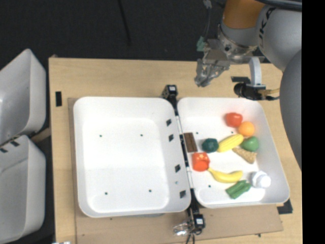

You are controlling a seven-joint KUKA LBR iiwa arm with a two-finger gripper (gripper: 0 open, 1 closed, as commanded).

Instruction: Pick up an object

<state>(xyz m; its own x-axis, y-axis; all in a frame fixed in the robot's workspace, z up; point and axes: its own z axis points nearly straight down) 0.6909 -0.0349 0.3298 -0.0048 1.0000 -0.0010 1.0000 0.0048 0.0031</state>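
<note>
Wooden bench [127,78], two white bins — gripper [205,79] hovers above the right bin [271,151] of toy food; jaws' state unreadable.

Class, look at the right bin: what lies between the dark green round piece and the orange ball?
In the camera view, a yellow corn cob lies slanted between the dark green round piece and the orange ball.

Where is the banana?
The banana lies in the right bin, toward its near edge in the camera view, just right of the red tomato and left of the green cucumber.
</note>
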